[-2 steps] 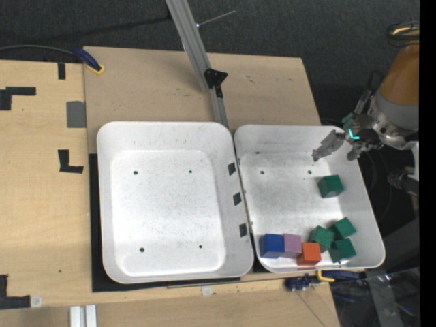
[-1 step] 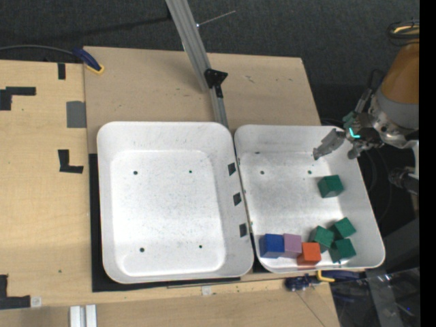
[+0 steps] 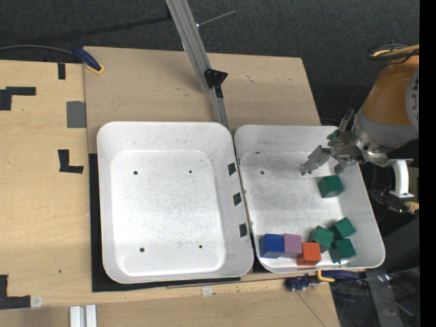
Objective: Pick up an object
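Camera view, looking down on the bench (image 3: 170, 80), two white bins side by side.

Left bin (image 3: 109, 182): bare white floor with a few dark dots.

Right bin (image 3: 272, 148): holds all the blocks.
- Green block (image 3: 330, 186), alone, right of centre, tilted, just below and right of the gripper, apart from it.
- Blue block (image 3: 272, 244), near edge, leftmost of a row.
- Lilac block (image 3: 292, 244), touching the blue one on its right.
- Orange block (image 3: 310, 253), next in the row, touching the lilac one.
- Three green blocks (image 3: 334, 237), clustered at the near right corner, just beside the orange block; one lies against the bin's right wall.

Arm (image 3: 392, 104): grey with an orange band, entering from the right over the far right part of the right bin.

Gripper (image 3: 321, 161): low over the right bin, above its far right area. One grey finger juts down and left; whether the fingers stand apart or together cannot be told at this angle. No block shows between them.

Other items: a slanted metal bar (image 3: 194, 43) running from the far edge down to the gap between the bins, with a black clamp (image 3: 215, 78) on it; a blue and yellow clamp (image 3: 90, 60) at the far left of the bench; a blue clip (image 3: 300, 283) at the near edge, below the right bin.
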You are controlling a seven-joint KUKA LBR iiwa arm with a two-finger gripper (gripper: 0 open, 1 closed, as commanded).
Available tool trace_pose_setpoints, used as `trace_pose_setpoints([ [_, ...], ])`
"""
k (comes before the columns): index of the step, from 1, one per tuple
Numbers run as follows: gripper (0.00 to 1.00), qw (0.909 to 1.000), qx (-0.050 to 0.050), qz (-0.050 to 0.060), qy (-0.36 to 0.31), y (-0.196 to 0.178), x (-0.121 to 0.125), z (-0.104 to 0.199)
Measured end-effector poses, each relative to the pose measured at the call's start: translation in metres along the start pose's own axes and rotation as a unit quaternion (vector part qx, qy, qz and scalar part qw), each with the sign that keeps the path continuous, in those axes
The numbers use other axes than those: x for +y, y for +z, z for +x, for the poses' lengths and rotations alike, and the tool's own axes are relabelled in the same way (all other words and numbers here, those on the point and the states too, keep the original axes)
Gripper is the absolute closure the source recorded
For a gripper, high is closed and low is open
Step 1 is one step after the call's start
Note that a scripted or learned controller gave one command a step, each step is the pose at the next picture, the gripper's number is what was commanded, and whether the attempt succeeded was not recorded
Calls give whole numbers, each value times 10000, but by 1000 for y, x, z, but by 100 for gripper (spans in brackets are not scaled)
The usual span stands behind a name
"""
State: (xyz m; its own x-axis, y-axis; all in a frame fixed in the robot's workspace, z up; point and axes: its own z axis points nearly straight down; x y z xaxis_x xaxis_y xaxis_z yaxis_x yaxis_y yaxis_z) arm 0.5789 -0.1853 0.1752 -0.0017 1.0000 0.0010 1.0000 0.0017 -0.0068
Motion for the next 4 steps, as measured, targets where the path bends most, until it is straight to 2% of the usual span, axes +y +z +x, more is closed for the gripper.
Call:
trace_pose_setpoints([
  [1,0,10000,-20,-40,0,56,10,-3],
  [2,0,10000,-19,-49,-4,82,11,-2],
  [3,100,10000,-7,-25,-6,74,10,-1],
  [4,100,10000,-11,-53,8,18,1,-2],
])
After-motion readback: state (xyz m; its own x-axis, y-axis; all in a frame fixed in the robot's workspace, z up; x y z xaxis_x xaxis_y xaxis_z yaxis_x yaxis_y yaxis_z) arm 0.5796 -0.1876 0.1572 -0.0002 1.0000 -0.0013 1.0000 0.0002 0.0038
